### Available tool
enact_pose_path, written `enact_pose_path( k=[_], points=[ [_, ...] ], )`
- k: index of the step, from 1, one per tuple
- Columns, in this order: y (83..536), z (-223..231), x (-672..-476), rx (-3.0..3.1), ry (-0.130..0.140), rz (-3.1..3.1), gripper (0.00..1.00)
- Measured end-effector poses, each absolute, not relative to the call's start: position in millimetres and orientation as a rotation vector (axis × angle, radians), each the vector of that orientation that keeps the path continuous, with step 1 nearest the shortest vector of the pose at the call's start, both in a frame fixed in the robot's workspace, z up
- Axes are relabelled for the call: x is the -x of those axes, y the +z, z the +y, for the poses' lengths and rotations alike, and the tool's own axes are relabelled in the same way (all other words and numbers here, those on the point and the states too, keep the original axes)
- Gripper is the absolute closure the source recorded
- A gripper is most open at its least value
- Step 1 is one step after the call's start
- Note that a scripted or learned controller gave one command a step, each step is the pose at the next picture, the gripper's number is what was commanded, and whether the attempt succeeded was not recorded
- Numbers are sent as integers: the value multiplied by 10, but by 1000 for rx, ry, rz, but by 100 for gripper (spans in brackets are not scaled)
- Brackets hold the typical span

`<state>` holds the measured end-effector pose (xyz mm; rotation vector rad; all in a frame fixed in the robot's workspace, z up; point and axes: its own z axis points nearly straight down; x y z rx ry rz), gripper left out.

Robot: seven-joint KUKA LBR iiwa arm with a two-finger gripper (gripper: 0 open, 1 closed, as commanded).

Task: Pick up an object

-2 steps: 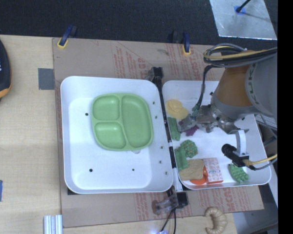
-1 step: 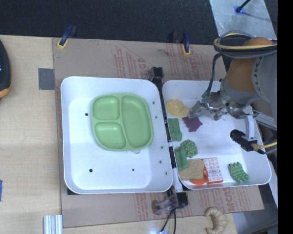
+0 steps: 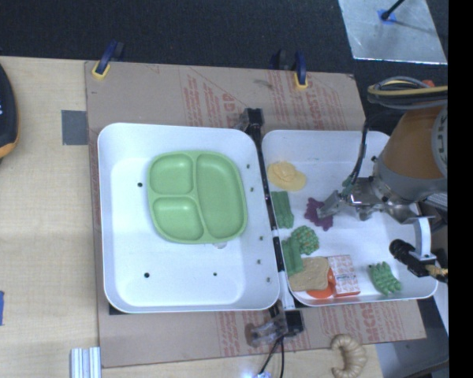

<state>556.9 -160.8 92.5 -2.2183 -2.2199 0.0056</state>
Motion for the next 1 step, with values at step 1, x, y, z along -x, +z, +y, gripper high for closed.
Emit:
enact_pose_path(
  k=[1],
  points=[
    [923,-1244,-5946,2212,-1,-2232,0]
  ],
)
